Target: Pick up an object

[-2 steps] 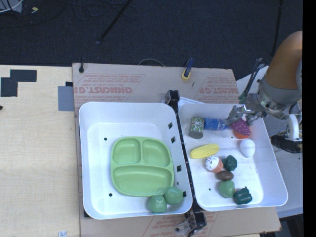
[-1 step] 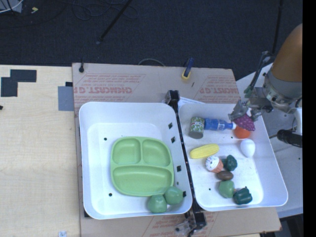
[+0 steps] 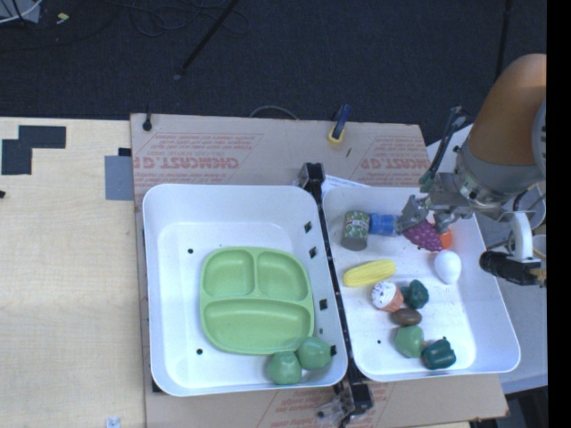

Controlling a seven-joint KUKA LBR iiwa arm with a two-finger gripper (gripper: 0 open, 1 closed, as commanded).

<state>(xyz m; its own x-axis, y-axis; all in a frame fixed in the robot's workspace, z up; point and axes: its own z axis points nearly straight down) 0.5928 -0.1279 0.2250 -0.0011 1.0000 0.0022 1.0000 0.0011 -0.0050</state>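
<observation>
My gripper (image 3: 421, 214) hangs low over the back of the right bin (image 3: 500, 328), on the grey arm with its orange band (image 3: 510, 114). Right beneath and touching it in the view lies a purple bunch of grapes (image 3: 426, 236), with a small orange piece (image 3: 445, 237) beside it. I cannot make out whether the grapes are gripped. A blue block (image 3: 384, 225) and a green-labelled can (image 3: 355, 229) sit just left of the gripper. A white egg (image 3: 447, 266) lies in front of it, and a yellow corn cob (image 3: 368, 273) lies mid-bin.
Near the right bin's front sit a white-and-orange toy (image 3: 384, 295), a dark green piece (image 3: 416, 292), a brown piece (image 3: 407, 316), a green fruit (image 3: 409, 340) and a dark green pepper (image 3: 438, 354). The left bin (image 3: 165, 239) holds a green divided plate (image 3: 257, 299) and two green fruits (image 3: 299, 362).
</observation>
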